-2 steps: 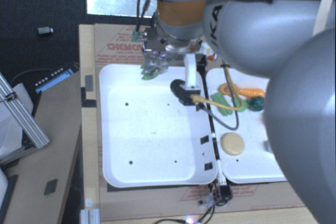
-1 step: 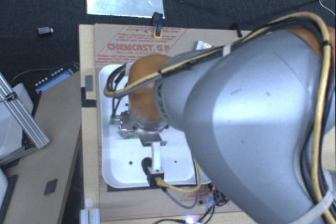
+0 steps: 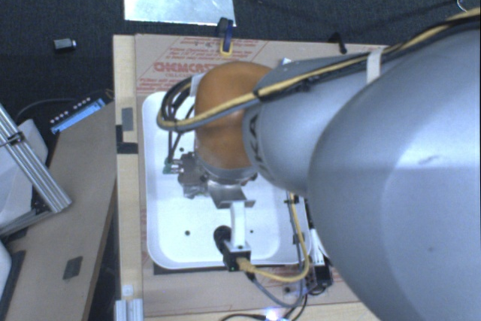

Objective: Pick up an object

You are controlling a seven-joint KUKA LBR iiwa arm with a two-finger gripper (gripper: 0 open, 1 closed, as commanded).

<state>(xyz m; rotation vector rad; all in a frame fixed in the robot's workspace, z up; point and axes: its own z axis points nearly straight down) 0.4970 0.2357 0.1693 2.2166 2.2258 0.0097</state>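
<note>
One object wanted, position not to be told: hidden, if anywhere, under the wrist inside the white bin [image 3: 176, 240], with bare floor showing at the near left corner. Lower slowly and straight down, well clear of the bin's left wall. Centre over the target before closing, never against the sloped edge, for fear of a glancing, tipped grasp. Close firmly, then lift a little and check for something actually held; failing that, count the try as empty and go again.

Gripper [image 3: 192, 177], tucked below the orange band [image 3: 222, 116]: open or closed, cannot tell. Arm [image 3: 391, 162] reaching in from the right, grey and bulky across much of the view, wrist pointed downward and set low over the middle of the bin, yellow cable looped along its upper side.

Beneath the bin, a printed cardboard sheet [image 3: 188, 60], laid flat on the tabletop [image 3: 75, 192].
</note>
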